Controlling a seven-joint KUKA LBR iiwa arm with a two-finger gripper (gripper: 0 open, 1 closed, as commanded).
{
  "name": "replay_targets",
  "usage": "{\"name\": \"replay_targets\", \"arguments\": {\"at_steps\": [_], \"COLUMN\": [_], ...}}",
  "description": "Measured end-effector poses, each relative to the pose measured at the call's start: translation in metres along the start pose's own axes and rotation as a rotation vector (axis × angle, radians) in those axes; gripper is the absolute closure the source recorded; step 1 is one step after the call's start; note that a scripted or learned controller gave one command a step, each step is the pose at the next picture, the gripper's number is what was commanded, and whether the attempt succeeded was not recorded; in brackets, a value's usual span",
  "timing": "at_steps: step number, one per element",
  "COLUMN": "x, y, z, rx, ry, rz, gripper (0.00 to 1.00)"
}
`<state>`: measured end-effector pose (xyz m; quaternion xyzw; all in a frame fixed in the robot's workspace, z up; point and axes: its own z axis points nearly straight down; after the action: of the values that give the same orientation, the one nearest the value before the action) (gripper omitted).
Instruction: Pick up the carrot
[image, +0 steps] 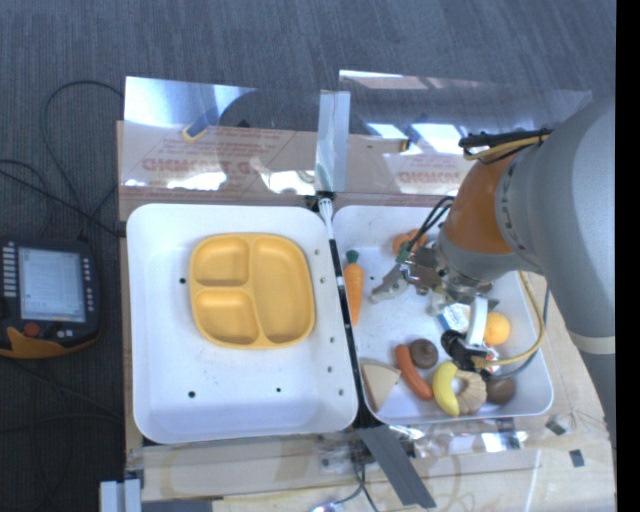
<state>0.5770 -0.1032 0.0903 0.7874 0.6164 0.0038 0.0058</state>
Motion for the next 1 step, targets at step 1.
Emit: {"name": "replay_targets", "arguments": {"at_steps": [1], "x": [-0.0750], "y": [-0.0448], "z": [-0.0009], "rx": [0.000], "ry": [-0.003], "rz": [-0.011], "gripper": [0.00]}}
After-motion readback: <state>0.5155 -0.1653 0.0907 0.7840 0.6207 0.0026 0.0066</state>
